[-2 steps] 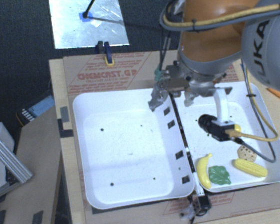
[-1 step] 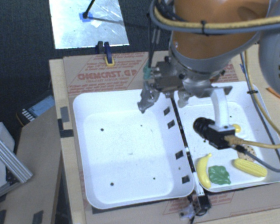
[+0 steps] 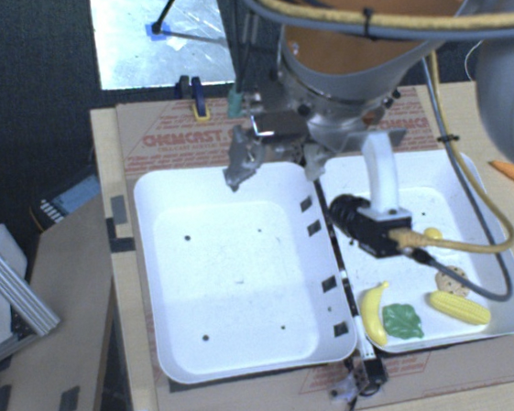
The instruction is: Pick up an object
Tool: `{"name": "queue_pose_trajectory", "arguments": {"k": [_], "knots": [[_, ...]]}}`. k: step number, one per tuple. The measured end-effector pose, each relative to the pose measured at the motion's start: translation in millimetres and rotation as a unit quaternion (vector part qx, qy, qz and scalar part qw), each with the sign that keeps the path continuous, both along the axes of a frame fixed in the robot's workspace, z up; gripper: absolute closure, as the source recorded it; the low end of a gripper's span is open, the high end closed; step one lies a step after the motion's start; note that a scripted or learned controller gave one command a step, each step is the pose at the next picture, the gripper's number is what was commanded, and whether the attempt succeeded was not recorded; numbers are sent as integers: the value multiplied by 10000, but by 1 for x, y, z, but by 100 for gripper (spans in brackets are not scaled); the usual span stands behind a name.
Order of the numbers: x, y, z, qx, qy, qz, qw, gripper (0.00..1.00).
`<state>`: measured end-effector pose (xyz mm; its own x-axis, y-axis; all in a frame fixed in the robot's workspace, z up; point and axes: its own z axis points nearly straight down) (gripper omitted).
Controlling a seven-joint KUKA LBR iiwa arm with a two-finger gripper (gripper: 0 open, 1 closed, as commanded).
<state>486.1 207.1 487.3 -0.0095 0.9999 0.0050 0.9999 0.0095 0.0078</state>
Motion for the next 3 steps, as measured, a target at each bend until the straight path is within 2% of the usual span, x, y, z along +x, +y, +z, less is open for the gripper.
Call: {"name": "queue_pose_trajectory", "arguments": {"k": [1, 2, 3], "knots": [[0, 26, 51, -5, 7, -11, 10000, 0], [1, 25, 59, -10, 20, -1, 10000, 100], [-1, 27, -110, -60, 107, -44, 9999, 100]]}}
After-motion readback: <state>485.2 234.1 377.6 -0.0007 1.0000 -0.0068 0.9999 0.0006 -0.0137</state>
